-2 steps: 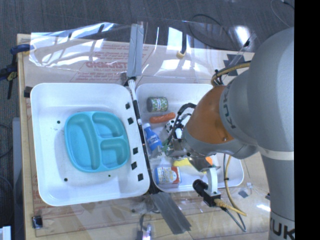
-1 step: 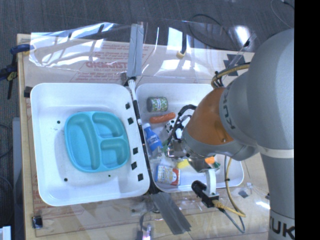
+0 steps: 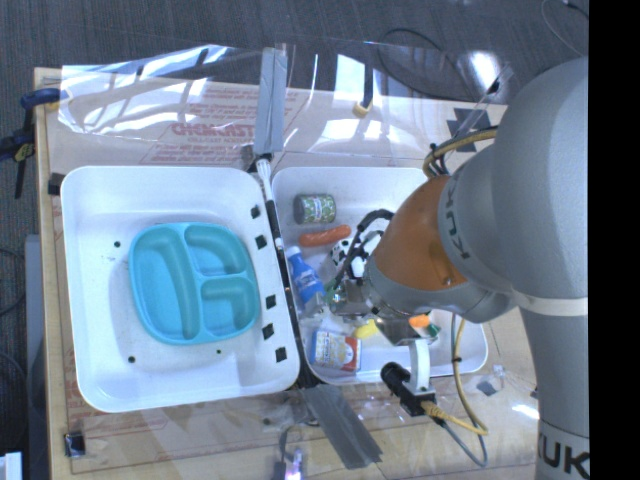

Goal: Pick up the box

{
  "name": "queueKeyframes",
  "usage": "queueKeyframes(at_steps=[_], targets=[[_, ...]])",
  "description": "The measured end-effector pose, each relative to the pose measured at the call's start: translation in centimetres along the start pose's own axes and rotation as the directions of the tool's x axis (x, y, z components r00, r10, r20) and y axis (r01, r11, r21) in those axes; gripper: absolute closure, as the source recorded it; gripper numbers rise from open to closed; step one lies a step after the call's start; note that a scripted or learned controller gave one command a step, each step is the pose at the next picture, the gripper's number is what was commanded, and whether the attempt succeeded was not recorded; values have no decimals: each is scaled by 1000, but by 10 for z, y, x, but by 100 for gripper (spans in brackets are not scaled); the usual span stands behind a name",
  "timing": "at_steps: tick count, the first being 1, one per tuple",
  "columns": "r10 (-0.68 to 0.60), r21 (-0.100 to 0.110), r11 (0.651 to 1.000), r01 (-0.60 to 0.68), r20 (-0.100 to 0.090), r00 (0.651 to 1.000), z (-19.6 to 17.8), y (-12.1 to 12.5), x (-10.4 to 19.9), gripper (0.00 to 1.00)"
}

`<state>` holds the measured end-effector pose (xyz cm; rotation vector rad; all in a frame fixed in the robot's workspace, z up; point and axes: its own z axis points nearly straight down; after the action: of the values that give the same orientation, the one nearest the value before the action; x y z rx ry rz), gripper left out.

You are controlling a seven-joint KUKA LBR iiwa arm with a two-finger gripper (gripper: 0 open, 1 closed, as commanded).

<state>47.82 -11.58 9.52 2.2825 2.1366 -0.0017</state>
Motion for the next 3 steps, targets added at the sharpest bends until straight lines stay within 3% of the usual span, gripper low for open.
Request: queueKeyframes(at_steps=[3], targets=[[107, 0, 994, -107, 8, 994, 0, -2, 6, 0]])
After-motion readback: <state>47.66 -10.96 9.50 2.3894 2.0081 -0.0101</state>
